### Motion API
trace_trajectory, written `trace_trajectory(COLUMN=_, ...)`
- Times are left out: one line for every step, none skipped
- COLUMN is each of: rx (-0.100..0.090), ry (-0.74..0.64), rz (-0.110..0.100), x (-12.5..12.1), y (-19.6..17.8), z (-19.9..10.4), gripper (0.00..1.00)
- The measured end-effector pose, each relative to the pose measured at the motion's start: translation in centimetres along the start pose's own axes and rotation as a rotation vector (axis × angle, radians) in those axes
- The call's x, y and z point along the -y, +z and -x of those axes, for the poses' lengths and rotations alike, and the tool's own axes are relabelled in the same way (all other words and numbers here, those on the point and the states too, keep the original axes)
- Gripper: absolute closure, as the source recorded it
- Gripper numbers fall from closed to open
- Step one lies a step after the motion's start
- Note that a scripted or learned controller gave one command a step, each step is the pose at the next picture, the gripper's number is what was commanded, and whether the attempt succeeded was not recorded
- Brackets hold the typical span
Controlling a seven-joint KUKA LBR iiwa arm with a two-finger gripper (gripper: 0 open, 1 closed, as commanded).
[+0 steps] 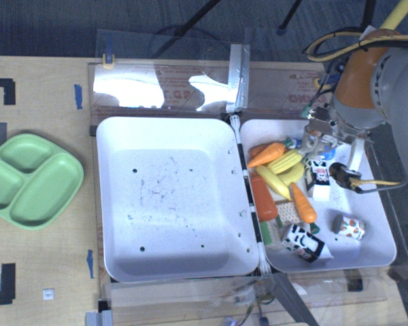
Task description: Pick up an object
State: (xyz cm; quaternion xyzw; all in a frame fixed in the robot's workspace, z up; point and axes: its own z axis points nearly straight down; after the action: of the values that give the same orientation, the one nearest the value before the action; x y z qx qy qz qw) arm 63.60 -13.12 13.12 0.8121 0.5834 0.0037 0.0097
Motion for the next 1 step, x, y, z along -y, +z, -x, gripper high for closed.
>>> trace_trajectory(rx=0.0, ry=0.0, rz=-0.001, x=0.02, y=0.02, z=-0.03, gripper=0.0)
